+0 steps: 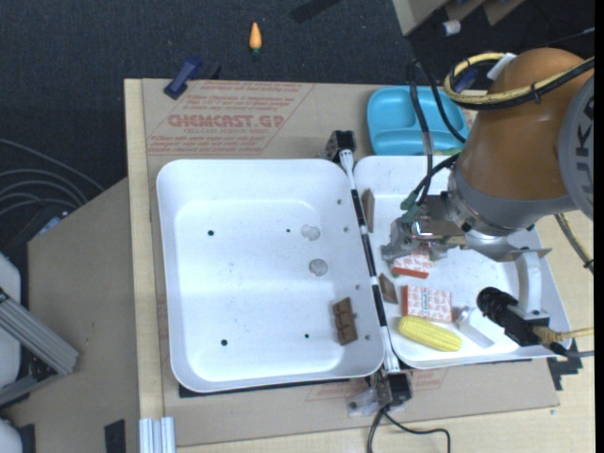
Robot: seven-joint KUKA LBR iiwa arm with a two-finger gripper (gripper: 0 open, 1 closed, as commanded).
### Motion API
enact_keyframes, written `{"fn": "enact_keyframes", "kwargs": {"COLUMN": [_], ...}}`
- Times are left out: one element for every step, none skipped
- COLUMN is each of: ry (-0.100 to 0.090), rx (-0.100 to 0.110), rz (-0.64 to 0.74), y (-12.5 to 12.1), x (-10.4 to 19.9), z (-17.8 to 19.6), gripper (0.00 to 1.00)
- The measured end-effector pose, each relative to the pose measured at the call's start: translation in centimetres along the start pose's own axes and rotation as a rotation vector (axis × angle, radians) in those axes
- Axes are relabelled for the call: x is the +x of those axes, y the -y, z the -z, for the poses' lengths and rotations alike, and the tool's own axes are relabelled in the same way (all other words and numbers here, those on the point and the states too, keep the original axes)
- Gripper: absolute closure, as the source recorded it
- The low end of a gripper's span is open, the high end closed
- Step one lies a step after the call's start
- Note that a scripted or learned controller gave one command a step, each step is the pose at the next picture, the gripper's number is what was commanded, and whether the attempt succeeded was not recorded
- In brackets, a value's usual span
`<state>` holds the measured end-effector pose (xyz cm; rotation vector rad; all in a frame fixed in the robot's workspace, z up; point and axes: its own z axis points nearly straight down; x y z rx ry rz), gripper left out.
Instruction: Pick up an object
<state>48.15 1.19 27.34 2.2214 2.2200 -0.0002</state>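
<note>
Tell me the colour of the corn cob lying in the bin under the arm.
The corn cob is yellow; the camera view shows it clearly.

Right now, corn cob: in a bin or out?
In. The corn cob lies on the floor of the right bin, near its front rim, beside the red-and-white packet.

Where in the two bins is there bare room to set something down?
The left bin is mostly bare from its left wall to the brown block by its right wall. The right bin is crowded: corn, packet, tool.
</note>
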Motion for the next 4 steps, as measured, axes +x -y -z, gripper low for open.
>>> {"fn": "enact_keyframes", "kwargs": {"ry": [-0.002, 0.000, -0.001, 0.000], "rx": [0.004, 0.000, 0.000, -0.001], "rz": [0.001, 0.000, 0.002, 0.000], "y": [0.3, -3.8, -6.9, -6.8], "x": [2.6, 1.6, 7.9, 2.3], "z": [-1.2, -1.7, -2.3, -1.3], "gripper": [1.00, 1.00, 1.00, 1.00]}}
